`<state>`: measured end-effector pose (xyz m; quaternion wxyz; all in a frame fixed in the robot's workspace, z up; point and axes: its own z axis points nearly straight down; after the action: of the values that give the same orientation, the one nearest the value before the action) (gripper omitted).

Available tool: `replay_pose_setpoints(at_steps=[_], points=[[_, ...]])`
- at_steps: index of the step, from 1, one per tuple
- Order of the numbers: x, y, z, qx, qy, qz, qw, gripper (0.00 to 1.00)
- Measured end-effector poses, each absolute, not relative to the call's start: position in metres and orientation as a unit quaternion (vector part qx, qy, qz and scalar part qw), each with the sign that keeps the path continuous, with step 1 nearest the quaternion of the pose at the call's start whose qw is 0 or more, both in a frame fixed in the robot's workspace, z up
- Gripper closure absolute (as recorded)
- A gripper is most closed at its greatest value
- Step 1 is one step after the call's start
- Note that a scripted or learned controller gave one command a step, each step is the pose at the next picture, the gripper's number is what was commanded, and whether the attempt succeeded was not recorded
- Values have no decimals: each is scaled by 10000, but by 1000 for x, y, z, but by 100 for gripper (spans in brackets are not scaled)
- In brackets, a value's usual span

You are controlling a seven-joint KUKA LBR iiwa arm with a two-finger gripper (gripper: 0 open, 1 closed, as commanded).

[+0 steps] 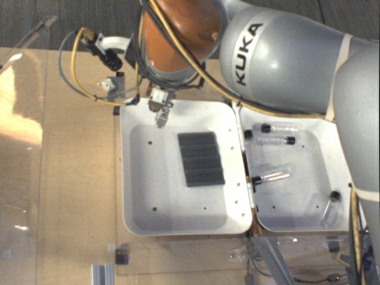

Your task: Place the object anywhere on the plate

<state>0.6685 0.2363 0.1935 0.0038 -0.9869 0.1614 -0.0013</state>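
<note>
A dark grey ribbed plate (pixel 202 159) lies flat near the middle of the left bin (pixel 139 215). Several clear tubes with black caps lie in the right bin (pixel 297 224): one (pixel 277 127) at the back, one (pixel 274 140) just below it, one (pixel 272 175) near the divider, and one (pixel 330 206) at the front right. My gripper (pixel 161 119) hangs over the back edge of the left bin, up and to the left of the plate and well apart from it. No tube is visible at its tip.
The big grey arm and its orange band (pixel 178 28) cover the back of both bins. A yellow cable (pixel 74 76) loops out to the left over the wooden bench (pixel 59 177). The raised rim between the two bins (pixel 247 177) separates plate and tubes.
</note>
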Motion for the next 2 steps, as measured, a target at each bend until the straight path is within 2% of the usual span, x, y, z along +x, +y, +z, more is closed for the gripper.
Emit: replay_pose_setpoints(at_steps=[1, 2], points=[[636, 237, 169, -9482, 3177, -6, 36, 100], [669, 236, 205, -9859, 1674, -14, 36, 100]])
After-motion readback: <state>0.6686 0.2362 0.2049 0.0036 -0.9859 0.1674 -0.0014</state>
